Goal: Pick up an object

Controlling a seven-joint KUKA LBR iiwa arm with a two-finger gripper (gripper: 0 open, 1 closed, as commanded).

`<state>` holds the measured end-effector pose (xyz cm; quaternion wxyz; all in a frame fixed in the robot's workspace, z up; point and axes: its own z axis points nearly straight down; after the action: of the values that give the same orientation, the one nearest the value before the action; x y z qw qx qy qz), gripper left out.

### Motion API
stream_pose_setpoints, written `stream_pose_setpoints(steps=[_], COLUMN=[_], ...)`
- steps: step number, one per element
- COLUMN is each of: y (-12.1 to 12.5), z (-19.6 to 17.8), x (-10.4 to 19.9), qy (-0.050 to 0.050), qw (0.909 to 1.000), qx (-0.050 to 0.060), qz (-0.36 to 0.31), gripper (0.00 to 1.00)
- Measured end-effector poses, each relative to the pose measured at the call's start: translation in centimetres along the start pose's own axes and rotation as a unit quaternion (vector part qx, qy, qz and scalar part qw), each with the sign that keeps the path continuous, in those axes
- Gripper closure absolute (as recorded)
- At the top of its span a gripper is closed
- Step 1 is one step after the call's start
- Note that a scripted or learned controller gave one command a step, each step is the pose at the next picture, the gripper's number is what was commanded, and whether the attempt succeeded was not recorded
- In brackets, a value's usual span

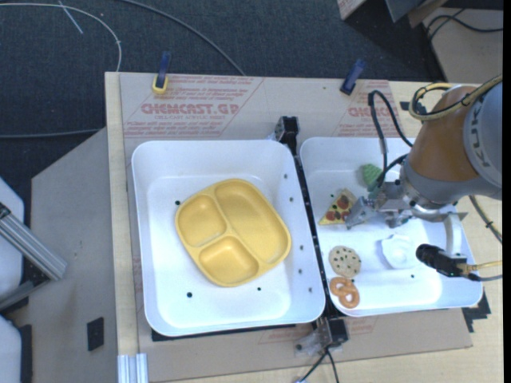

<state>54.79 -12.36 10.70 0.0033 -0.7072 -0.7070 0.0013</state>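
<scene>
The gripper (pixel 375 208) hangs just beside the pizza slice (pixel 338 207) — not touching. Its grip — unreadable; the arm's wrist covers it.

We take this for a robotics lab: loose cables (pixel 96 14) on dark carpet (pixel 48 86), clamped board (pixel 200 106), white bins (pixel 152 214).

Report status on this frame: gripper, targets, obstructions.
Gripper low in right bin, beside pizza slice toy; nothing seen held. Cookie, pretzel, white piece loose nearby. Yellow divided tray sits in left bin.
</scene>
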Motion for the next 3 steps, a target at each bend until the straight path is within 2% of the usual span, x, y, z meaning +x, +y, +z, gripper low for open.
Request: stream_pose_setpoints(steps=[1, 2, 3], y=[0.1, -0.3, 0.1], z=[-1.4, -5.9, -12.2], x=[0.0, 0.2, -0.3], qy=[0.0, -0.002, -0.002], qw=[1.0, 1.0, 1.0], qx=[-0.003, -0.006, -0.007], qz=[0.0, -0.001, -0.001], gripper=[1.0, 1.0, 1.0])
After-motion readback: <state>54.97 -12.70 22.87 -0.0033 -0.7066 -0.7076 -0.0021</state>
